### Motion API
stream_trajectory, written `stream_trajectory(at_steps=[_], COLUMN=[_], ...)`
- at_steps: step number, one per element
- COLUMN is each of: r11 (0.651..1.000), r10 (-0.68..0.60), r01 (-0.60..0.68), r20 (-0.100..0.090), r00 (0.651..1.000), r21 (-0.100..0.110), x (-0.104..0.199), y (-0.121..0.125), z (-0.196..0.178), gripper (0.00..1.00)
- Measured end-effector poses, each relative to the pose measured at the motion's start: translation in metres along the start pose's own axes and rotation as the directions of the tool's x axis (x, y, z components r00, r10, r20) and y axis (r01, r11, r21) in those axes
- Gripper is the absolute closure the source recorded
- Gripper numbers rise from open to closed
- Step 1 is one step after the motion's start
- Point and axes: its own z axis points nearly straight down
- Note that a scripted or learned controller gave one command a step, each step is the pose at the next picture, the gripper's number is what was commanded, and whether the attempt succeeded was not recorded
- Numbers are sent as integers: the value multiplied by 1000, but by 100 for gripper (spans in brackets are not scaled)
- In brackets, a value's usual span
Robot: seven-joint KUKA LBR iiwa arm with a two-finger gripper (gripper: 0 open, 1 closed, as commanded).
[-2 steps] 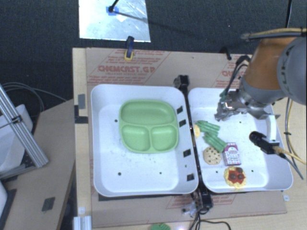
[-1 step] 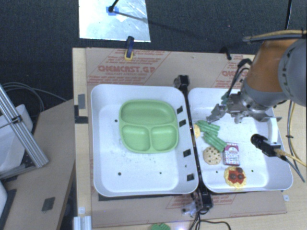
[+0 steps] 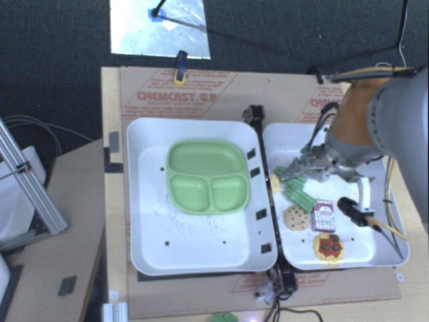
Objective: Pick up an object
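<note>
The arm (image 3: 385,123) runs off the frame at three o'clock. Its gripper (image 3: 293,173) overlaps a green object (image 3: 299,196), hiding that object's upper end and the fingertips.

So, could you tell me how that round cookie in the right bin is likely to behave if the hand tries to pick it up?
The cookie lies flat on the right bin floor, so fingers would probably struggle to get under its low edge. It looks like a small toy, likely light and stiff, so a push may slide it. The pink carton sits close beside it and could be nudged.
</note>
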Motion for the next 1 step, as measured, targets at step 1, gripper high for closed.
stream_trajectory(at_steps=[1], r11=[1000], r10=[-2], r01=[2], r20=[1], r00=[1000], r21=[-2], x=[-9], y=[-7], z=[-53], gripper=[0])
